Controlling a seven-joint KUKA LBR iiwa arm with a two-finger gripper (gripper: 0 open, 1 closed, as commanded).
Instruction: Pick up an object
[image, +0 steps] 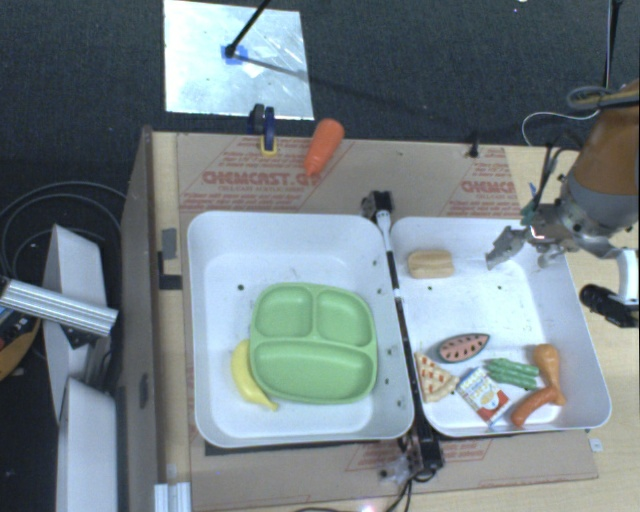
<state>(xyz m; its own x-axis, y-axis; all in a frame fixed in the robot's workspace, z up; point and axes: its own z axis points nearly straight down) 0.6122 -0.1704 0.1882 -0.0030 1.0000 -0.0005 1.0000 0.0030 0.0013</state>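
- Hand (520, 243) hovers over the upper part of the right bin (590, 330), above bare white floor; whether its fingers stand apart or together I cannot tell, and nothing shows between them.
- Nearest candidate is the tan bread piece (430, 264), lying alone just to the hand's left near the divider; its isolation probably makes it the easiest pick, with room around it for a clean close.
- Below the hand, toward the bin's near wall, toys crowd together: a watermelon slice (463, 347), a pizza slice (434, 377), a small red-and-white packet (482, 392), green beans (514, 373) and two orange pieces (541, 385); several touch, so a grasp there risks nudging neighbours.
- Far to the hand's left, the left bin (215, 260) holds a green divided plate (312, 343) with a banana (247, 375) tucked against its edge; both look awkward, the plate wide and flat.
- Carrot (322, 146) rests on the surface beyond the bins, up and left of the hand, outside either bin.
- Judging by the pose, the pick is not yet made; the descent is still to come.
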